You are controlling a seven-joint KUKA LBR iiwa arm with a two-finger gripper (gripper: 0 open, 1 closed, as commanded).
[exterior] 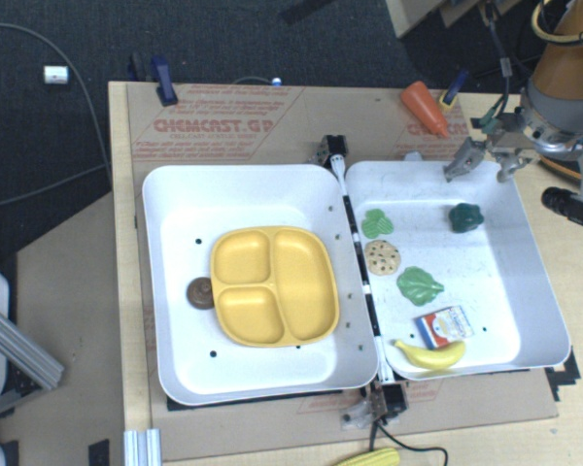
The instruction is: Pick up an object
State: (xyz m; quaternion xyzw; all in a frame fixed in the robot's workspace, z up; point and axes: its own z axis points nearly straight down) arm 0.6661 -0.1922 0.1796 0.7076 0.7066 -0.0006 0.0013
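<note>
We see the gripper (pixel 484 160) hanging spread open and empty over the right bin's (pixel 534 260) far edge, and the nearest thing, the dark green lump (pixel 465 217), lies just below it toward us.

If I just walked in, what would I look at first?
Probably the big yellow plate with three sections, sitting in the middle of the left bin. Next, the little toy foods scattered in the right bin, like the banana near its front edge. The robot's gripper hangs over that bin's far corner.
</note>
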